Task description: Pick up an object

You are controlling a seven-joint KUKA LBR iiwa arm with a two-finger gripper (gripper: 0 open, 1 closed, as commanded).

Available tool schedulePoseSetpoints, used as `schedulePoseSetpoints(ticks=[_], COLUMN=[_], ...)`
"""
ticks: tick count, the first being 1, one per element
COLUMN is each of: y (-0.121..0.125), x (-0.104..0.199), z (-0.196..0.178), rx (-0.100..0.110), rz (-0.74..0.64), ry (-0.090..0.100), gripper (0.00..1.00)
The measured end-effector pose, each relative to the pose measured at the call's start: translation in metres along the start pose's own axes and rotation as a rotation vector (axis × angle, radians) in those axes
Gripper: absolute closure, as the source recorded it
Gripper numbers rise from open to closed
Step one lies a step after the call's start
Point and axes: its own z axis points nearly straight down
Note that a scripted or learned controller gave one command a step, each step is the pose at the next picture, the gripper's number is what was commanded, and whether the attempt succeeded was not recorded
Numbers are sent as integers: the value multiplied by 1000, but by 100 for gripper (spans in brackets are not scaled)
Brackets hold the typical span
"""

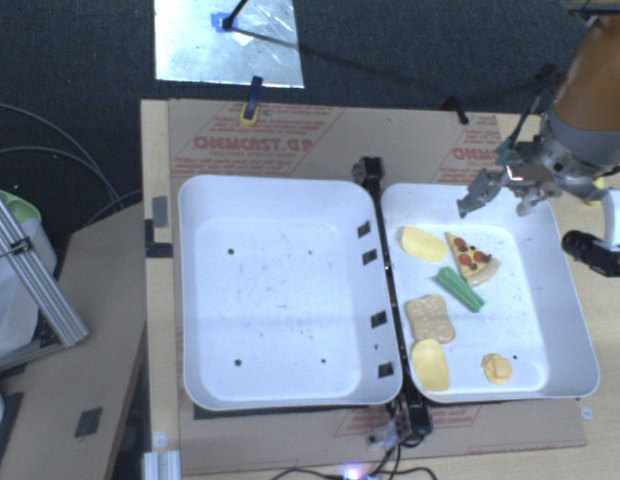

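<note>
We count two shallow white plastic bins, side by side. We count six toy foods: two smooth yellow oval pieces, one pizza slice, one green stick, one tan cracker-like piece, and one small yellow crinkled lump.

gripper: held over the far edge of the right bin, at its back
right bin: placed below and in front of the gripper
left bin: set well to the gripper's left, touching the right bin along one side
pizza slice: laid in the right bin, nearest the gripper, just in front of it
oval piece: laid left of the pizza slice
stick: laid just in front of the pizza slice
cracker: laid in front of the stick
second oval piece: laid in front of the cracker, far from the gripper
small lump: laid at the right bin's near side, right of the second oval piece
</note>
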Motion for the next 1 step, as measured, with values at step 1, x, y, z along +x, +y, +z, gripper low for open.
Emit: schedulePoseSetpoints(ticks=[1], y=[-34], x=[-31], z=[183], rx=[14], rz=[5], ry=[2], gripper=[0])
